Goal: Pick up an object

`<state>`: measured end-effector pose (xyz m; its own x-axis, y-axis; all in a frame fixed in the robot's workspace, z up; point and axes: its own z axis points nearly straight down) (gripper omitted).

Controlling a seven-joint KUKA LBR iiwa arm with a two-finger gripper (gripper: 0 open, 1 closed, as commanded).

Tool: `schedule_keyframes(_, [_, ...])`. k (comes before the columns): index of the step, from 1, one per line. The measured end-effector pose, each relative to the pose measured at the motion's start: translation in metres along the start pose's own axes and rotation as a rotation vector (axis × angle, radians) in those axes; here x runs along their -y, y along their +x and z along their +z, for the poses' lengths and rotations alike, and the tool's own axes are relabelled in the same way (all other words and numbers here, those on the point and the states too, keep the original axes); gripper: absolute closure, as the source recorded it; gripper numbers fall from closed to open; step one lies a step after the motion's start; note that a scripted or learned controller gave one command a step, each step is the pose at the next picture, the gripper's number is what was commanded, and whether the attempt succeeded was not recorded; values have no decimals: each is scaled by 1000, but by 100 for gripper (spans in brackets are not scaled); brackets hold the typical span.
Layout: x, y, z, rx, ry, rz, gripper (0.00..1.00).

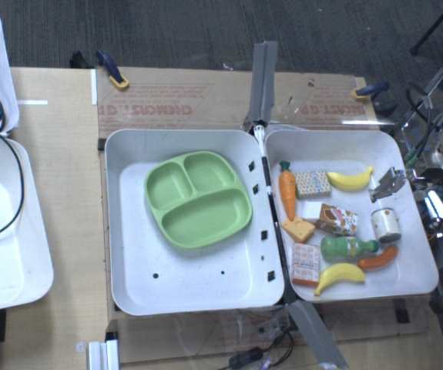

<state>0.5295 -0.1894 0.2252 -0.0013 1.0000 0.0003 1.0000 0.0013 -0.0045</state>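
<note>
Green divided plate (198, 200) in left bin (129, 276), toy foods right

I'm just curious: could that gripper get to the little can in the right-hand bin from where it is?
Probably yes. The gripper hangs over the right bin, just above the can, with bare bin floor between them. The sausage and green bottle lie close beside the can, which might crowd the grasp.

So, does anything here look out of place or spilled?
Nothing stands out. The green plate lies flat in the left bin, a little askew. The toy foods, among them a carrot and two bananas, sit loosely in the right bin. Nothing is spilled.
</note>
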Motion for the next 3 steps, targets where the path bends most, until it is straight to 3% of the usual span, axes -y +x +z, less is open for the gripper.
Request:
schedule_keyframes(1, [-21,27,111,4,-21,-1,0])
schedule_keyframes(2, [-21,27,111,4,-21,-1,0])
schedule_keyframes(3, [-127,66,129,4,10,-213,0])
